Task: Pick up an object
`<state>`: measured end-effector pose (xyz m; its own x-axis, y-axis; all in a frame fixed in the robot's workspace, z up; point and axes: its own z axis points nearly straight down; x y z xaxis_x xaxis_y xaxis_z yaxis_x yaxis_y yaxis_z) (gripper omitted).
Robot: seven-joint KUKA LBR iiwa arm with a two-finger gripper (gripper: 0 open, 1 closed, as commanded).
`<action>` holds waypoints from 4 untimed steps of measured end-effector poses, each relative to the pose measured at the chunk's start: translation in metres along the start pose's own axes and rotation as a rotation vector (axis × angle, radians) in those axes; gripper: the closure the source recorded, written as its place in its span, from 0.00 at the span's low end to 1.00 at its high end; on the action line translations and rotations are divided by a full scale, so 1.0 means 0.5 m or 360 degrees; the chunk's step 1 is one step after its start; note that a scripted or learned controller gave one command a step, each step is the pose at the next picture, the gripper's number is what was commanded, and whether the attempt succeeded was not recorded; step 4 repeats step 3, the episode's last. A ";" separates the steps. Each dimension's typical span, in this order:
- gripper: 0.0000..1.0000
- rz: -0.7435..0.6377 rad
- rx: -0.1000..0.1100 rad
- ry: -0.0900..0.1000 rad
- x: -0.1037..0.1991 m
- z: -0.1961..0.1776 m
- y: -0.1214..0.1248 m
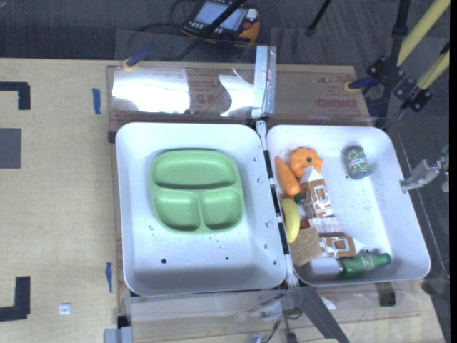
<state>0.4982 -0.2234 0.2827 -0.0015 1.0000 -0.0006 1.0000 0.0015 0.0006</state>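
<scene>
Lying in right bin (pixel 400 213): carrot (pixel 287 177), banana (pixel 291 219), green bottle (pixel 364 262).

A green tray (pixel 196 189) sits in the left bin (pixel 136 213). The right bin (pixel 389 213) holds a carrot (pixel 287 176), a banana (pixel 290 219), a green bottle (pixel 364 262), a small can (pixel 356 161) and snack boxes (pixel 318 197), crowded along its left side.
</scene>
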 end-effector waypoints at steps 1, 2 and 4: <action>0.00 -0.0124 0.0001 0.0001 0.099 0.243 0.034; 0.00 0.0148 0.0001 0.0025 0.032 0.379 -0.022; 0.00 0.0053 -0.0009 0.0000 0.150 0.392 0.127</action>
